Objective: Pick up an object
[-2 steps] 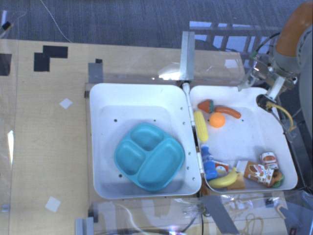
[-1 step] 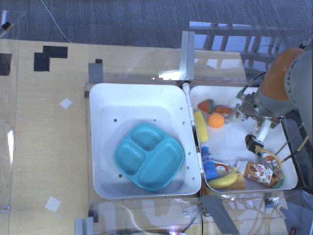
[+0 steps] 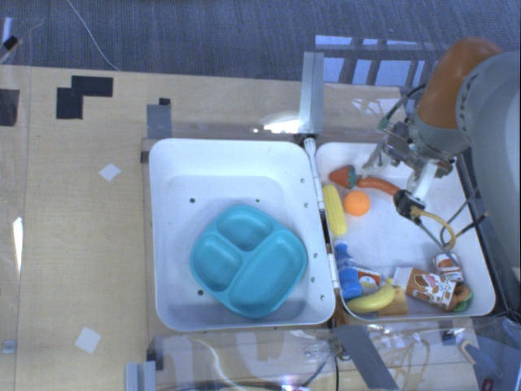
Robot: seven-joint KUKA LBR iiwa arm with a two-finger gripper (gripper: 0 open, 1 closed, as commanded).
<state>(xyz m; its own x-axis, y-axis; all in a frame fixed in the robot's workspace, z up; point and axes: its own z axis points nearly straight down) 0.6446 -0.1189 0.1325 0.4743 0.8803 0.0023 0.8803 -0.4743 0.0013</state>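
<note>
Just beside the jaws lies the carrot (image 3: 376, 183).

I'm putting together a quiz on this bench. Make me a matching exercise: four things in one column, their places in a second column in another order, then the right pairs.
Things:
1. blue plate
2. corn cob
3. banana
4. orange ball

Places:
a. at the right bin's edge nearest the picture's bottom
b. in the middle of the left bin
c. just below the carrot
d. lying along the right bin's left wall

Pairs: 1-b, 2-d, 3-a, 4-c
</note>
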